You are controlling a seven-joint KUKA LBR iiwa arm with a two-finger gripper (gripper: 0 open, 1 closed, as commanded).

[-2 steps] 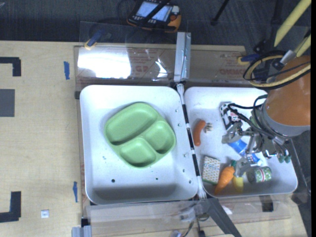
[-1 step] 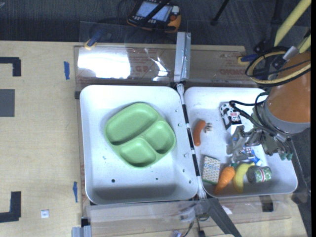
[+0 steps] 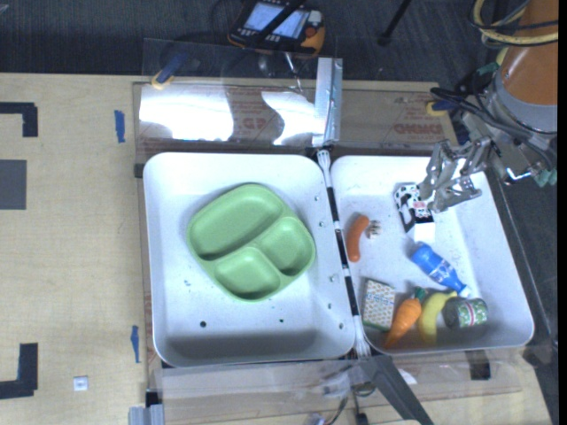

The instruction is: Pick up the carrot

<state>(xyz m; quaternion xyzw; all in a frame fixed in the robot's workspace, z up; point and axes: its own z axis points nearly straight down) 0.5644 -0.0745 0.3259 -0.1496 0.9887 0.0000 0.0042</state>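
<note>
Orange band (image 3: 532,78) above the wrist, black cables looped about it — metal pincer (image 3: 447,184) (silvery, open-framed linkage).

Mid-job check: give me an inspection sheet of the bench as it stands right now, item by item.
Surface: two white bins side by side; left bin, right bin.
Job's things: carrot lies at the right bin's near edge, leafy end toward the bin's middle, between a checkered packet and a banana.
Clutter: green divided plate in the left bin; sausage, blue bottle and can in the right bin.
Grippers: gripper is over the right bin's far part, away from the carrot; finger state unclear.
Cables: yellow loops at the far right, above the arm.
Surroundings: handheld screen device behind the bins.
</note>
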